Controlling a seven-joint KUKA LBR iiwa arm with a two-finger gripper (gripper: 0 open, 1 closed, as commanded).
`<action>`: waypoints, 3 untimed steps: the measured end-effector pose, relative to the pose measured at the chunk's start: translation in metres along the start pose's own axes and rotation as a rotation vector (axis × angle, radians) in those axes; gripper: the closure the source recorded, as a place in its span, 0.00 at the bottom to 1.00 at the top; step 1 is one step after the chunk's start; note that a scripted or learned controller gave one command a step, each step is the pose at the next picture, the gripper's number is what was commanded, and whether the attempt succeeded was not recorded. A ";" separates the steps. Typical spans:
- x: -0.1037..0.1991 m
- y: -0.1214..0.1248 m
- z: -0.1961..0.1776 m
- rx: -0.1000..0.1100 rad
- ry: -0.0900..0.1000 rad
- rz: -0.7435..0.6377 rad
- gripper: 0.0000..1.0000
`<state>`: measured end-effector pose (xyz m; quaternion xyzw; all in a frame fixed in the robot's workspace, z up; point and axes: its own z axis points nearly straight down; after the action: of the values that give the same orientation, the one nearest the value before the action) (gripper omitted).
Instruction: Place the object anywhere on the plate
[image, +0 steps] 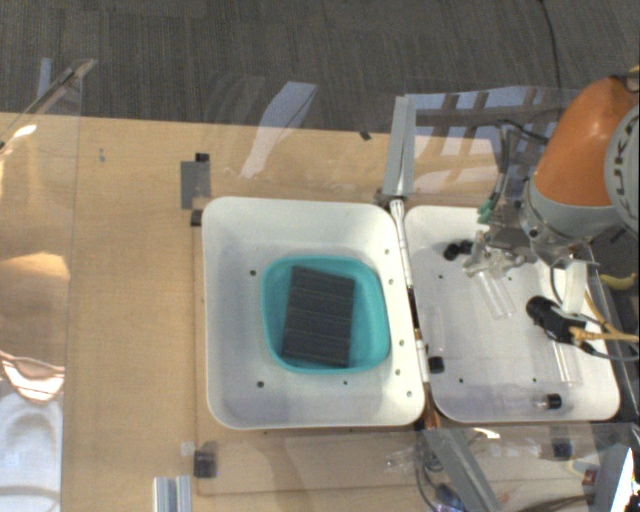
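On the desk (120, 350), the left bin (230, 390) holds a teal plate (375, 335) with a dark ribbed block (319, 316) lying on it, while over the right bin (500, 390) the end effector (497, 258) hovers, grip state unclear.

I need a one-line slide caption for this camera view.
Dark ridged block lies on the teal plate in the left bin; gripper over the right bin.
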<state>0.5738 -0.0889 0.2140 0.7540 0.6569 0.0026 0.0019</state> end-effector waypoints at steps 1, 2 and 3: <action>0.113 -0.025 0.000 0.001 0.000 -0.113 1.00; 0.112 -0.025 0.000 0.001 0.000 -0.112 0.00; 0.077 -0.035 -0.057 -0.003 -0.001 -0.048 0.00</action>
<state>0.5492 -0.0082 0.2711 0.7380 0.6748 0.0033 0.0031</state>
